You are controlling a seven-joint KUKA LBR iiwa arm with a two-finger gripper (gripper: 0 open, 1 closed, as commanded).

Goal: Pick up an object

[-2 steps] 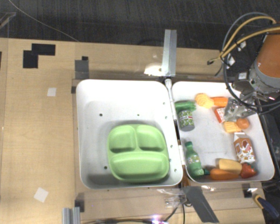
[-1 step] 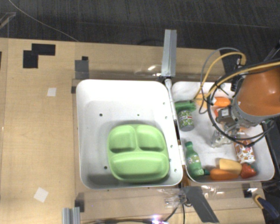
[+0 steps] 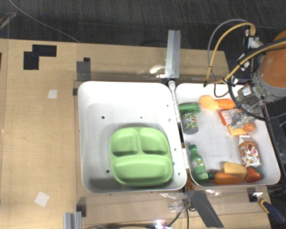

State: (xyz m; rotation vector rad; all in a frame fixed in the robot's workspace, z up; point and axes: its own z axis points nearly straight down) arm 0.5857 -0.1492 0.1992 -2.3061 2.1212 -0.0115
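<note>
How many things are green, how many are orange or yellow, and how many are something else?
Green: 3, the tray, the can and the bottle.
Orange or yellow: 5, at and.
Other: 3, the packet, the carton and a red piece.
Total: 11

The gripper [image 3: 241, 119] hangs over the right bin [image 3: 275, 173], close to its right wall. Left of it the floor is bare up to a green can [image 3: 189, 119]. Behind it lies a carton [image 3: 249, 152]; ahead, a carrot [image 3: 225, 103].
</note>
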